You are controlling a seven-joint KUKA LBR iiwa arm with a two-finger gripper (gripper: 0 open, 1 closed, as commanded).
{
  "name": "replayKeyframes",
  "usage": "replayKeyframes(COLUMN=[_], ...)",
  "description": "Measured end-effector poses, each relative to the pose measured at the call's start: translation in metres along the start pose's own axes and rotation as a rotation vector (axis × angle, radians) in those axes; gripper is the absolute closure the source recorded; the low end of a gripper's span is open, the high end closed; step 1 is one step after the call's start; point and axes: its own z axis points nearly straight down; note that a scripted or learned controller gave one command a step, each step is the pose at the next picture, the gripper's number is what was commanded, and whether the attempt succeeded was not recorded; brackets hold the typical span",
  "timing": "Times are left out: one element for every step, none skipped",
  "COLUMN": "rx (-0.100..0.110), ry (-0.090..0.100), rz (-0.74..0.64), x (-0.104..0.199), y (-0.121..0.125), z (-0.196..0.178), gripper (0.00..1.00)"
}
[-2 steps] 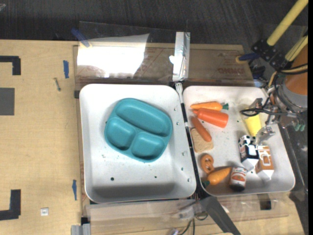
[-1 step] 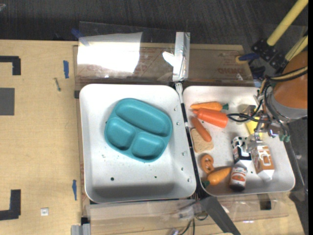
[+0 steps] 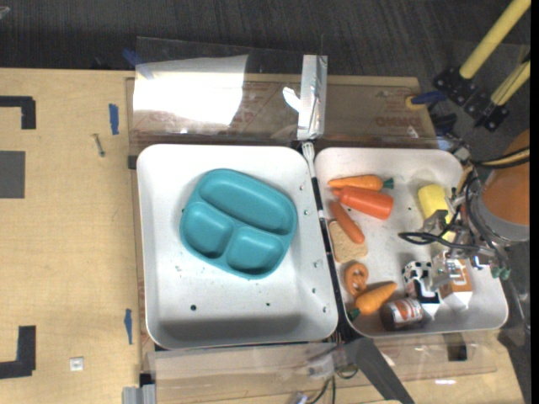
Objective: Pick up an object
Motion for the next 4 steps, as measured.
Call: replayKeyframes(rx=[-0.002, -0.002, 0.004, -0.026], ry=[-0.007, 0.0, -0.001, 0.05], rz=[-0.109, -0.213, -0.21, -0.464], x=[0.008, 0.009, 0.007, -0.009], y=[-0.002, -0.01, -0.015, -0.035], z=[-0.001, 0.0, -0.014, -0.106], gripper=[0.0, 0.0, 1.0, 1.0])
